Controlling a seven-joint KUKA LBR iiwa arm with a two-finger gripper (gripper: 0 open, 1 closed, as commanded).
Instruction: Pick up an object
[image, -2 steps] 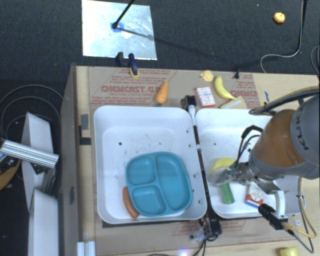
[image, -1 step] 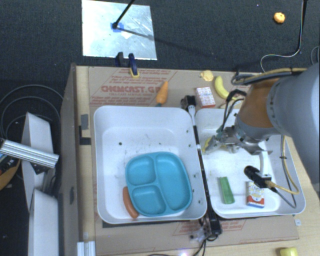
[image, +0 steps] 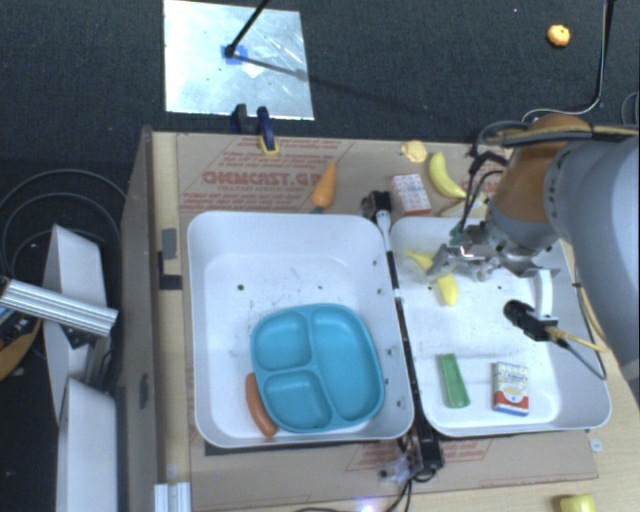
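Over the right bin (image: 580, 405), near its 11 o'clock corner, my gripper (image: 447, 262) points down. I cannot tell if my jaws are spread or pressed together, because they look small and blurred. Just at 6 o'clock from them, a small yellow piece (image: 447, 290) lies on the bin floor, and another yellow bit (image: 419, 260) lies close at 9 o'clock; I cannot tell if I touch either one. Farther out at 6 o'clock, a green bar (image: 453, 380) and a small carton (image: 511, 388) lie side by side, apart from each other. At 9 o'clock, the left bin (image: 215, 300) holds a blue divided plate (image: 316, 366), and a sausage (image: 259, 405) lies just beside the plate. At 12 o'clock, outside the bins, a banana (image: 444, 175) and a carrot (image: 324, 186) rest on the cardboard (image: 250, 172).
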